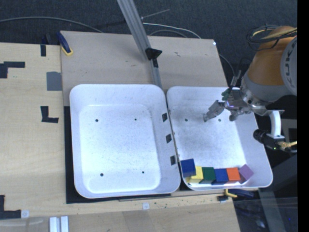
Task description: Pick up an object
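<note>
I see the gripper hanging over the far half of the right bin, its fingers spread apart with nothing between them. The blocks sit along that bin's near wall, well apart from the gripper: blue block, yellow block, green block, another blue, orange block, purple block.

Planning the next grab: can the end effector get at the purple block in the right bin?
Probably yes: the end effector hovers above the right bin, nothing covers the purple block, though the bin wall and orange block crowd it.
</note>
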`<state>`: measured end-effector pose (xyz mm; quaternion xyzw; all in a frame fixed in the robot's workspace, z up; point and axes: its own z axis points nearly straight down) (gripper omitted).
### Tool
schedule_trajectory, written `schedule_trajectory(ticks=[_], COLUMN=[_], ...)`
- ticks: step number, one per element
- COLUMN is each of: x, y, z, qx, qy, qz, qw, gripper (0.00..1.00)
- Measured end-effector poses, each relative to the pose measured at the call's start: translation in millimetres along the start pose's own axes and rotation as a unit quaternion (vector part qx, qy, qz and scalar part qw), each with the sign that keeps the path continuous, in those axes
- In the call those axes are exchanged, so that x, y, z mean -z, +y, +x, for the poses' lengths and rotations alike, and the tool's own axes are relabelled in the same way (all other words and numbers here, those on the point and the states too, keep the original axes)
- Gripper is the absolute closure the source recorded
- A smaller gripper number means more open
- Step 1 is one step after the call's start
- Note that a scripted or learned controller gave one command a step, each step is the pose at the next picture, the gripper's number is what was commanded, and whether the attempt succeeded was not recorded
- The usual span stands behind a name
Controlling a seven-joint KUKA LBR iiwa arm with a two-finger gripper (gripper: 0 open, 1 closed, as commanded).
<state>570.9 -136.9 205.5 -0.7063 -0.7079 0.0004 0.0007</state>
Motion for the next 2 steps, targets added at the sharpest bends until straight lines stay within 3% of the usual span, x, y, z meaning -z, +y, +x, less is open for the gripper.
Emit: schedule_trajectory(ticks=[1, 2], x=[-15, -13], y=[-43, -67], z=[88, 140], qx=[0.003, 0.002], qy=[0.002, 0.001], qz=[0.003, 0.002], qw=[1.0000, 1.0000], gripper=[0.00, 0.00])
